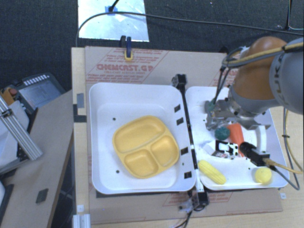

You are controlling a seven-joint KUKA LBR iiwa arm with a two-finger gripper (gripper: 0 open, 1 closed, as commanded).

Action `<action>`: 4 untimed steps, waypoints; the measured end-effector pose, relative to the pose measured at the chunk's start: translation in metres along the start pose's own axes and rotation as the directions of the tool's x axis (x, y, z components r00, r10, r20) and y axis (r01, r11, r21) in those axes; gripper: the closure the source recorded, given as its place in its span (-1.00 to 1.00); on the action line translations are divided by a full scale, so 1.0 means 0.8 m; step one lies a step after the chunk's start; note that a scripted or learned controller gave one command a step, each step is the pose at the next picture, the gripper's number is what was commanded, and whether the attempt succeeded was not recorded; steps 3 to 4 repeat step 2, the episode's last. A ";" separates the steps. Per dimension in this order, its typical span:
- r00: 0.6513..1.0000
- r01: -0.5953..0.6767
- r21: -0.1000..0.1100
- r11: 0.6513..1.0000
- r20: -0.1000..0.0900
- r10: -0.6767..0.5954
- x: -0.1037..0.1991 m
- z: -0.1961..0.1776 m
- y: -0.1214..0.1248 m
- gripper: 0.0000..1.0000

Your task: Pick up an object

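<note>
The end effector hangs low in the right bin, in its upper-left part, right of the frame's centre. From this angle I cannot tell whether it is apart or together, and nothing is seen clamped in it. The grey arm reaches in from the right edge of the frame. It bends down over the bin, and its orange band sits in the upper right.

A teal lump lies just below and to the right of the end effector, very close to it; contact cannot be judged. A carrot lies just to the right of the lump. A black-and-white card lies flat below these two. Nearer the bin's lower edge are a corn cob at the left and a lemon at the right, well apart.

The left bin holds a yellow plate with three compartments, lying flat and slightly turned, right of the bin's centre.

The two bins touch along a black divider strip. They rest on a cardboard sheet laid on the tabletop.
</note>
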State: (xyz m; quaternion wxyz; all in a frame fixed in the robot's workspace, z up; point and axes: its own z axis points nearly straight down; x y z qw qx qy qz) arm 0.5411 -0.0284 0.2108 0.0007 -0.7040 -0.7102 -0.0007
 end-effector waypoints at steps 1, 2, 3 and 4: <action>1.000 0.001 -0.001 1.000 0.000 -0.001 0.057 -0.001 0.002 1.00; 1.000 0.001 0.001 1.000 -0.001 -0.001 0.123 0.005 -0.014 1.00; 1.000 0.001 0.001 1.000 -0.001 -0.001 0.123 0.005 -0.014 1.00; 1.000 0.001 0.001 1.000 -0.001 -0.001 0.123 0.005 -0.014 1.00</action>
